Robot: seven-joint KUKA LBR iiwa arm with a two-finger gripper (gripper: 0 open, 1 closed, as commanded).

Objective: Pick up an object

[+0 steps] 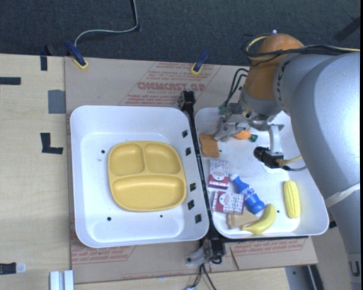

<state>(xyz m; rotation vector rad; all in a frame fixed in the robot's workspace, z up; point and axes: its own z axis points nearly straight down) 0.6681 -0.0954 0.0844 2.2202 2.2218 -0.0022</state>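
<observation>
Hovering at twelve o'clock in the right bin (314,219), the gripper (225,130); its opening cannot be judged. At its seven o'clock lies a small tan-brown block (208,146), flat.

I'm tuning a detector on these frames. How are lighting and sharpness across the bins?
Camera view: soft, even light, with faint shadows under the yellow tray; the white right bin looks bright, nearly washed out; small items by the gripper are slightly soft.
</observation>
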